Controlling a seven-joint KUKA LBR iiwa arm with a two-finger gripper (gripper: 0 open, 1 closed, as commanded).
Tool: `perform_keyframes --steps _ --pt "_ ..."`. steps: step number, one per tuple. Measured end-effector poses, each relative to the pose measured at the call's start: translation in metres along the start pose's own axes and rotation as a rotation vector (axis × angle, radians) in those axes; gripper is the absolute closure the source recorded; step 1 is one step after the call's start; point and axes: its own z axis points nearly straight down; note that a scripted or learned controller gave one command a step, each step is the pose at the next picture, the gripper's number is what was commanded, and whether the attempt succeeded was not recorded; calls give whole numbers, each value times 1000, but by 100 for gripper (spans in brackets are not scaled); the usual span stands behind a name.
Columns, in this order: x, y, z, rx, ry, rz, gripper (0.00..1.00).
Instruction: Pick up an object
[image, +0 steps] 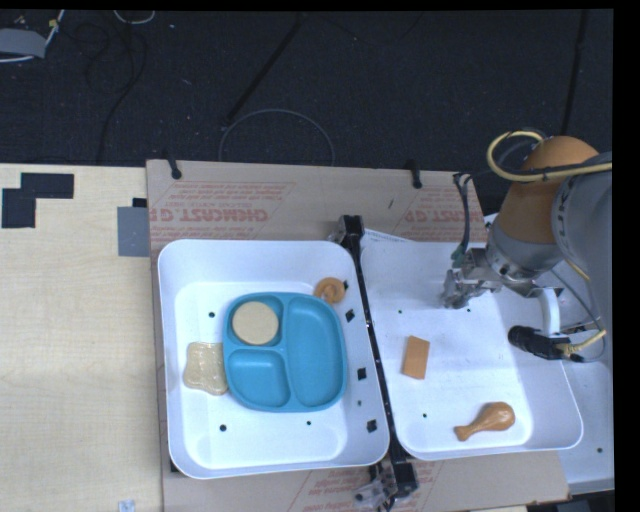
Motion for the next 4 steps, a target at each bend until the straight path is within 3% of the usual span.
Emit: perform_keyframes --steps 2,3,4 --pt "2 -1 -89 -6 -1 4 100" --pt "7 -2 -151 -8 -1 0 100" --pt "60 1 -138 -1 1 -2 100"
